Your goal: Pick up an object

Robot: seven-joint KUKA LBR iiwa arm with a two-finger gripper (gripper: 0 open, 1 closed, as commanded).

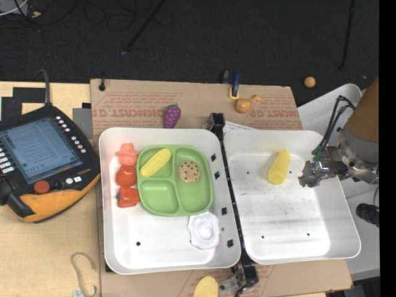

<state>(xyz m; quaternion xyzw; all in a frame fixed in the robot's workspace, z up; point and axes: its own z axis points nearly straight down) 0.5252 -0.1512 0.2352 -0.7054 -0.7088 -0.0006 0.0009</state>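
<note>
A: Where does the gripper sit at this moment?

B: At the right of the frame, low over the right bin, near that bin's right wall; the arm comes in from the right edge, so the tool reaches the bin at a slant; whether its fingers are apart or together I cannot tell, the tool being dark and small against the bin, and nothing shows between them.

A: And what might it pick up?

B: The nearest thing is the yellow piece, lying tilted on the floor of the right bin, upper middle, just left of the gripper but apart from it; it looks the likely target because it lies alone with bare floor around it.

A: What of the left bin?

B: It is crowded; a green divided plate holds a corn cob and a cookie, red toys lie by the plate's left rim, and a white object rests below it; packed so close, they would be harder to grasp.

A: So the task stands where?

B: Not yet done, by my judgement; the gripper must shift left and close on the yellow piece.
</note>
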